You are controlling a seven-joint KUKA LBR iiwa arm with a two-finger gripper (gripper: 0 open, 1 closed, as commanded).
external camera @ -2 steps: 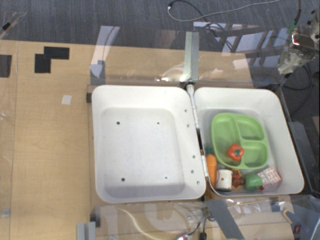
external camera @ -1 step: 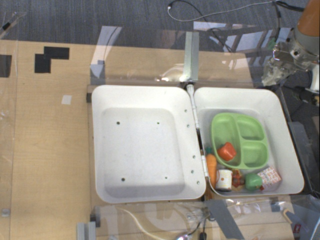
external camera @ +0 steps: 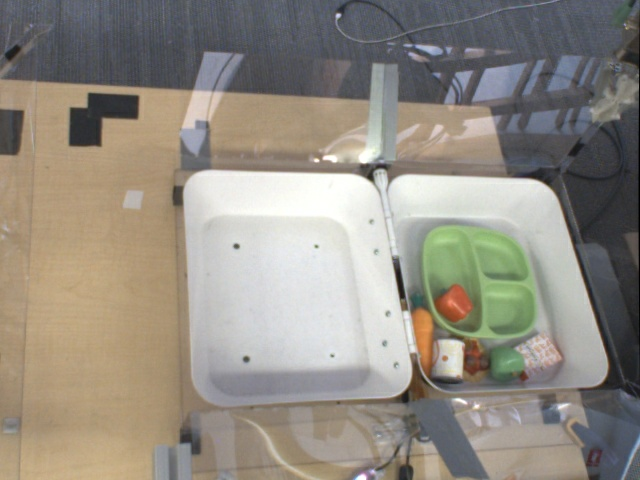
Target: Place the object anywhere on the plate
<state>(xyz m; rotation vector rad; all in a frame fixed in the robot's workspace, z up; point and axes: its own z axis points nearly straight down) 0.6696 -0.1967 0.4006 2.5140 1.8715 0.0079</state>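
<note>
A green divided plate [external camera: 480,278] lies in the right bin [external camera: 470,198]. A red pepper-like toy [external camera: 455,303] rests in the plate's large left compartment, near its front edge. In front of the plate, along the bin's near wall, lie an orange carrot [external camera: 423,336], a small white can with a dark label [external camera: 448,360], a green round toy [external camera: 507,363] and a white packet with red print [external camera: 541,352]. A small red piece [external camera: 475,353] sits between the can and the green toy.
The left bin [external camera: 290,288] stands beside the right one, joined at a grey divider strip [external camera: 390,258]. A metal post [external camera: 383,118] rises behind the bins. Cables [external camera: 400,28] run across the dark floor at the back.
</note>
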